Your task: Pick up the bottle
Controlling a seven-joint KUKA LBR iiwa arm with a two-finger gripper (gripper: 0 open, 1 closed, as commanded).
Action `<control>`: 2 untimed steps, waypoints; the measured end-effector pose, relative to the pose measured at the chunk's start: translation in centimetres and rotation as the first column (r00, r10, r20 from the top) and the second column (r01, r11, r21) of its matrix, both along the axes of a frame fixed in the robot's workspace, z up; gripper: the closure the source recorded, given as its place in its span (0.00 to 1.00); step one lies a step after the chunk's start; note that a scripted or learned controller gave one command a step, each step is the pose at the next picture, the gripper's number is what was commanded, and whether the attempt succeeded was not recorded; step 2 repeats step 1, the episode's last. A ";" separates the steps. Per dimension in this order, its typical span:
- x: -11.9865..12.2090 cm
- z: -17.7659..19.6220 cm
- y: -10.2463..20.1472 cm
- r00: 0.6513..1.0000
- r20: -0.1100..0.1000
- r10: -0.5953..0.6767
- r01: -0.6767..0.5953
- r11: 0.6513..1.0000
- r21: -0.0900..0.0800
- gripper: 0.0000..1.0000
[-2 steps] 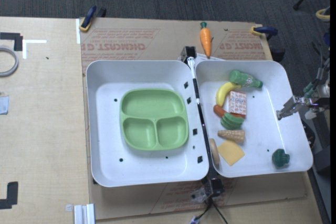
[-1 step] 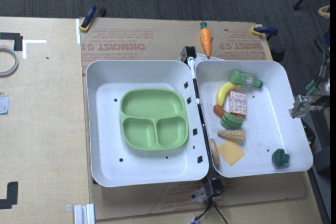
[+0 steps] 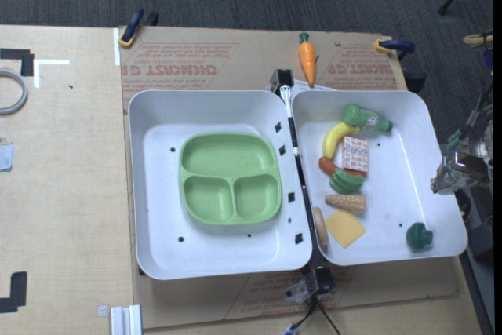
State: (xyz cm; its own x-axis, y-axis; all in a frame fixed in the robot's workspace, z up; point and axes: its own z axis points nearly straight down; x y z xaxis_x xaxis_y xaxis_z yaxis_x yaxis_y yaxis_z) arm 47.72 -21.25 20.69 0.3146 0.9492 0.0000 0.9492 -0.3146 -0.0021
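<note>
The bottle is green with a clear neck and lies on its side in the far part of the right bin, just beyond a banana. My gripper hangs over the bin's right rim, well to the right of the bottle and nearer the camera. Nothing is seen held in it.
The right bin also holds a red and white carton, a red sausage, an ice cream cone, a cheese wedge and a small green piece. A green divided plate sits in the left bin. A carrot lies on the cardboard behind.
</note>
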 end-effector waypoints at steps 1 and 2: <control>0.0 0.9 0.0 1.000 0.000 0.001 -0.001 1.000 -0.001 1.00; 0.0 0.9 0.0 1.000 0.000 0.001 -0.001 1.000 -0.001 1.00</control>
